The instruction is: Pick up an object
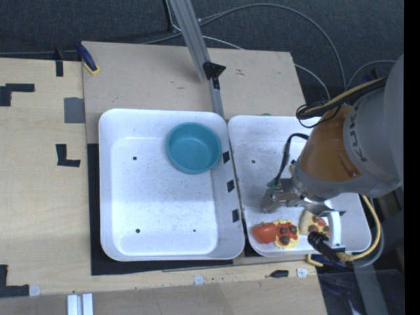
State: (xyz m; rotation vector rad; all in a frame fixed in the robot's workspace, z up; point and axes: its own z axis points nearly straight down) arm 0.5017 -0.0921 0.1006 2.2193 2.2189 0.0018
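Claw (272, 201) low in rt bin (256, 143), grip state unclear, red-yellow toy (275, 233) just below, long axis left-right.

The bench (39, 176) is pale wood, marked with black tape strips. A tan board (151, 71) lies on it, and on that board two shallow white bins — the left bin (125, 195) and the right bin (252, 140) — sit touching side by side.

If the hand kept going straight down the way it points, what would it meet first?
Most likely the bare floor of the right bin beneath the hand, with the red and yellow toy just nearer the camera. Depth is unclear.
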